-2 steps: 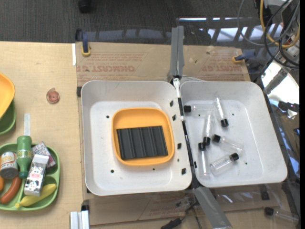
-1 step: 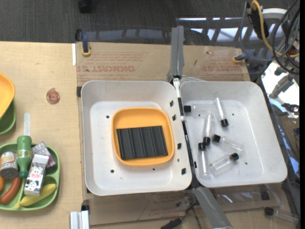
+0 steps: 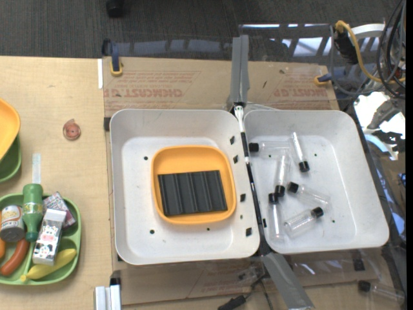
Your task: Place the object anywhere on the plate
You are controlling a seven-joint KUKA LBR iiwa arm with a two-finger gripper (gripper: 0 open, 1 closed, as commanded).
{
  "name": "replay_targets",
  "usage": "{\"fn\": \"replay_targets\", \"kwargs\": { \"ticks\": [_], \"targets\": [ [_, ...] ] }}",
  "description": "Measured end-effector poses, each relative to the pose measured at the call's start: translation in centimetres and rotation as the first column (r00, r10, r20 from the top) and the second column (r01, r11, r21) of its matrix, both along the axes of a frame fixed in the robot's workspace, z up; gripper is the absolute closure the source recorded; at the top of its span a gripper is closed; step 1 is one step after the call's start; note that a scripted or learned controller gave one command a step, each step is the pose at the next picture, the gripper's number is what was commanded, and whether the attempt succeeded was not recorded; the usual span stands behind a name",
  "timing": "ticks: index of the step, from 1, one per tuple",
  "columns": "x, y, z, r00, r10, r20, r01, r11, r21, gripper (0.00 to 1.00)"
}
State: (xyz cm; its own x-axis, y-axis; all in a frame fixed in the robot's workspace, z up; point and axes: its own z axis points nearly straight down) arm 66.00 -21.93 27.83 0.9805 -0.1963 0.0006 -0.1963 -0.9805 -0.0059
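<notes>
While my arm stands clear of both bins, I cannot say how my tool is set. Several clear plastic vials with black caps point(image 3: 288, 189) lie scattered in the right white bin point(image 3: 361, 173), some touching and crossing. To their left, the orange square plate with a dark ribbed insert point(image 3: 193, 185) sits in the left white bin point(image 3: 129, 173). My worry is the vials: being round and slick, one could roll from a pinch, or two come up together. The ribbed insert might also let one roll.
</notes>
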Motion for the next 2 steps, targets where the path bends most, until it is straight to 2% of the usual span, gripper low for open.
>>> {"fn": "replay_targets", "kwargs": {
  "ticks": [1,2],
  "targets": [
    [0.0,0.0,3.6,1.0,0.001,0.001,-0.001,1.0,0.001,0.0],
    [-1.4,0.0,4.7,1.0,0.0,0.001,0.0,1.0,0.002,0.0]
  ]
}}
